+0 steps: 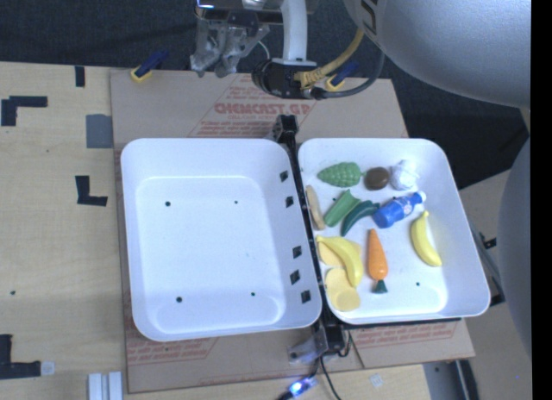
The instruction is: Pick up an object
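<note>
— While the gripper [220, 49] hangs at the far edge of the scene, beyond both bins, has anything been picked up?

— Not by my reading. Nothing shows between its parts, and whether it is open or closed I cannot tell from this slant. It sits above the cardboard sheet [259, 114], well apart from every object.

— Where are the candidates, then?

— All in the right bin [448, 174]. At its far side lie a green bumpy vegetable [339, 173], a brown ball [376, 178] and a white piece [403, 172]. A blue bottle [397, 210] lies mid-bin, a carrot [376, 254] just near of it, one banana [423, 240] to the right, another banana [339, 254] by the left wall.

— And the left bin [138, 217]?

— White floor, no objects in it.

— So what remains?

— I judge everything: travel over the right bin, descend, grip, lift.
</note>
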You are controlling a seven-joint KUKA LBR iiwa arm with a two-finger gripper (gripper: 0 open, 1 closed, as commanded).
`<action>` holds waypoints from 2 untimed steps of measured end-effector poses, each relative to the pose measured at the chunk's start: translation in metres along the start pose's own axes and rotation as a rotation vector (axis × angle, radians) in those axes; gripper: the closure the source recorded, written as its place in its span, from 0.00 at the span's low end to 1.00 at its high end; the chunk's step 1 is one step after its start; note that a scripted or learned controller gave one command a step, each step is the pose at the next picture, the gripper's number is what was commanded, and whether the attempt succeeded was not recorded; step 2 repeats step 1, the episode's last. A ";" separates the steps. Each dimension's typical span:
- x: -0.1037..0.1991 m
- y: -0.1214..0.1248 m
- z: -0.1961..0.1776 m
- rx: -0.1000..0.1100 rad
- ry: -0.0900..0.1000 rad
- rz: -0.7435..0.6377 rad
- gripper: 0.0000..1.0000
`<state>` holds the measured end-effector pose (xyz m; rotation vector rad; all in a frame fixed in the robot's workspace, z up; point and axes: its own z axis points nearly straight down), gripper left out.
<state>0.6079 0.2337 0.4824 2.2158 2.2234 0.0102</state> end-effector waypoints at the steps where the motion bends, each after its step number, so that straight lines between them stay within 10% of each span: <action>1: -0.006 -0.033 -0.057 0.002 0.000 0.000 1.00; 2: -0.006 -0.033 -0.057 0.002 0.000 0.000 1.00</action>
